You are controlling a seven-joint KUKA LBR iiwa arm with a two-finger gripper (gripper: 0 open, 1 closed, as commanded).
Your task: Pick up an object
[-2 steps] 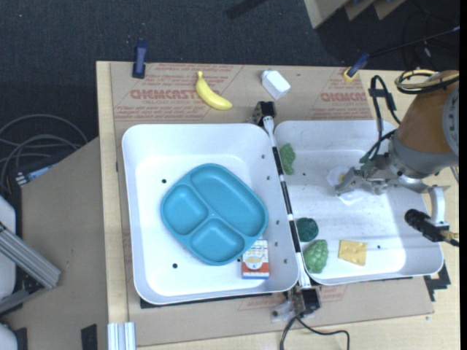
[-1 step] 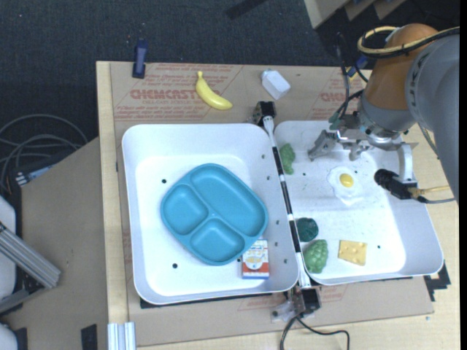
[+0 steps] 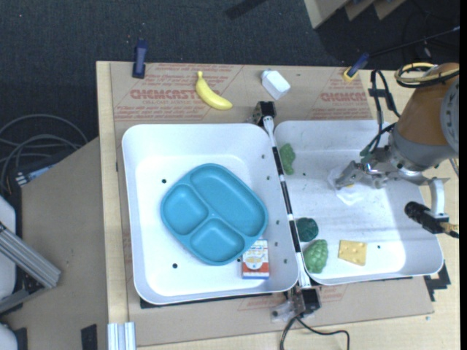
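Black clamp (image 3: 303, 300) with a cable at the near edge of the counter (image 3: 109, 195), right where the two white bins meet. Just behind it, in the left bin (image 3: 139, 159): small carton (image 3: 256, 259) standing at the near wall, touching the big blue divided plate (image 3: 213, 213), which sits flat and turned at a slant.

Right bin (image 3: 408, 265): lumpy light green piece (image 3: 317, 255) in the near left corner, dark green round one (image 3: 306, 229) just behind it, both against the divider. Yellow cheese wedge (image 3: 352, 252) lying flat just right of the lumpy one. Smaller green piece (image 3: 286, 157) further back along the divider, long axis running front to back along that wall.

Tool (image 3: 344, 179) low over the middle of the right bin, pointing left, with the grey arm (image 3: 419, 133) coming in from the right. Pale patch (image 3: 349, 194) right under it, too washed out to identify. Can't tell how far open the tool is, or whether it has hold of anything.

Behind the bins on the printed cardboard: banana (image 3: 211, 93), slanting from upper left to lower right, and a white block (image 3: 275, 84). Blue clip (image 3: 139, 58) at the far left edge. Dark carpet (image 3: 73, 20) all around, loose cables (image 3: 29, 152) on the left.
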